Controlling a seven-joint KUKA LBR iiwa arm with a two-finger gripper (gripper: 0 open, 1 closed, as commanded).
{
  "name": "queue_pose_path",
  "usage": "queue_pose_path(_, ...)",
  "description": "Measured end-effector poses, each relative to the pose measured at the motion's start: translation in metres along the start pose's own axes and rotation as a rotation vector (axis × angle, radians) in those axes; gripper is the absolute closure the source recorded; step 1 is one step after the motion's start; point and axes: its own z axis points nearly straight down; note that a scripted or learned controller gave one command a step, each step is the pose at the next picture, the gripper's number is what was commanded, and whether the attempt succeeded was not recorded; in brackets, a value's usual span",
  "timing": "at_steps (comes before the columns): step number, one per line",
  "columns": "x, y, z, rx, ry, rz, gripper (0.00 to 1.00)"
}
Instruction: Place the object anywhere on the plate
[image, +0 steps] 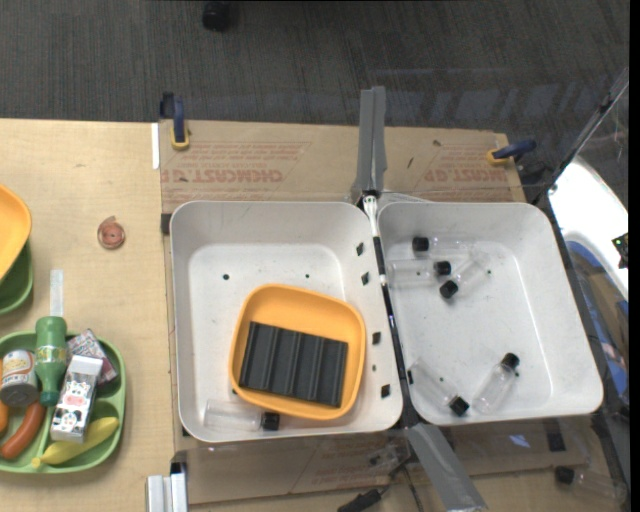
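With the tool's opening impossible to tell and a black ribbed rectangular block (293, 362) already flat on the orange square plastic plate (290, 293), I judge any clear black-capped vial (497, 378) fetched from the right white bin (470, 208), on the tool's entry side, should be released low so it cannot roll off.

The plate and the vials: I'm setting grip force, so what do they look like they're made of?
Plate: likely plastic, with an even matte yellow-orange colour and a soft moulded rim. Vials: clear glass or plastic, I can't tell which; the bin shows through them, and their caps are black.
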Motion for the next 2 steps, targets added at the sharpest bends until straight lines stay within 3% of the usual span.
queue_pose_path(1,0.000,0.000,0.000,0.000,0.000,0.000,0.00)
queue_pose_path(2,0.000,0.000,-0.092,-0.001,0.001,0.008,0.00)
